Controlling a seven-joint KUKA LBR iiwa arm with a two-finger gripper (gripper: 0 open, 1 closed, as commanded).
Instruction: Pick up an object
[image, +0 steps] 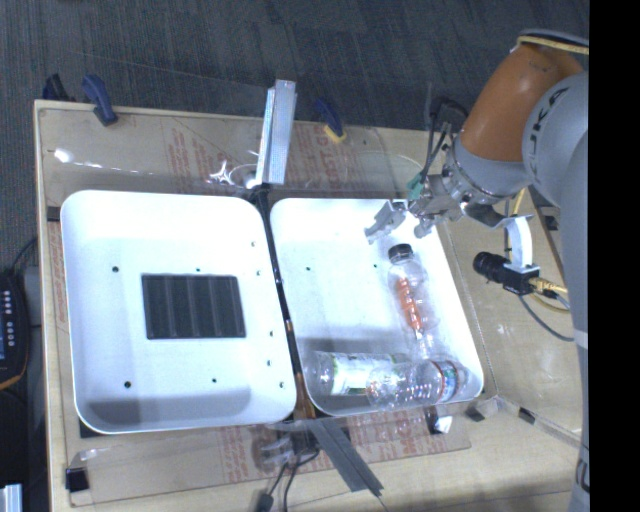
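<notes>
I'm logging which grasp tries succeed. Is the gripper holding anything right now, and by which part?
Nothing is held. The gripper hangs open over the right bin, just above the cap end of the small bottle, which lies on the bin floor.

2 bins sit side by side on a bench (520, 440), their inner edges touching along a divider. The left bin (90, 300) holds 1 ridged block (193, 306) lying flat near its middle. The right bin (330, 260) holds 2 bottles: an upright-lying bottle (412, 295) along its right wall, cap toward the back, and a second bottle (385, 378) lying crosswise along the front wall, its end just beside the first bottle's base. The gripper (405, 218) hangs above the right bin's back right corner, just behind the first bottle's cap. 2 clamps (100, 100) grip the bench's back edge, behind the bins.
</notes>
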